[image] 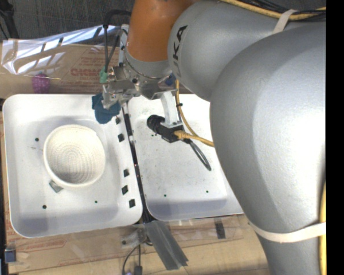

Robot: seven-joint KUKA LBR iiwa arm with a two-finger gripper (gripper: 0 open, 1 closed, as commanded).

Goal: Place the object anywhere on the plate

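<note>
Gripper (110,100) grips a blue object (105,112) between its fingers above the left bin's (23,216) far right corner, just short of the white plate (74,155), so placing it there remains undone.

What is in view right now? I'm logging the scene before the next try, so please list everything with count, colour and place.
plate: one, white, ribbed, in the left bin.
blue object: one, blue, at the left bin's upper right corner, right under the gripper.
left bin: one, white, left half of the bench.
right bin: one, white, beside it on the right.
purple object: one, purple, on the cardboard above the left bin.
gripper: one, metallic, above the blue object.
arm: one, grey with orange band, reaching in from the right.
</note>
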